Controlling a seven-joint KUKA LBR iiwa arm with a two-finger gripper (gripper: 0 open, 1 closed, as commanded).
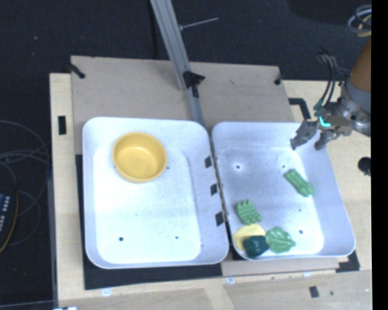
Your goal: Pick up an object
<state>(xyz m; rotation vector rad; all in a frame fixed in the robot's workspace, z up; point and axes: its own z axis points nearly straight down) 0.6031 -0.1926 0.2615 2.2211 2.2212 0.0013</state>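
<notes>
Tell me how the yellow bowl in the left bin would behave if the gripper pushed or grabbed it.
The yellow bowl sits upright on a broad base, so it would probably slide rather than tip. Its thin rim suggests it is light. The smooth, rounded wall may slip from the gripper unless pinched at the rim.

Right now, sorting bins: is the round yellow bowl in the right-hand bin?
No, the round yellow bowl sits in the left white bin.
</notes>
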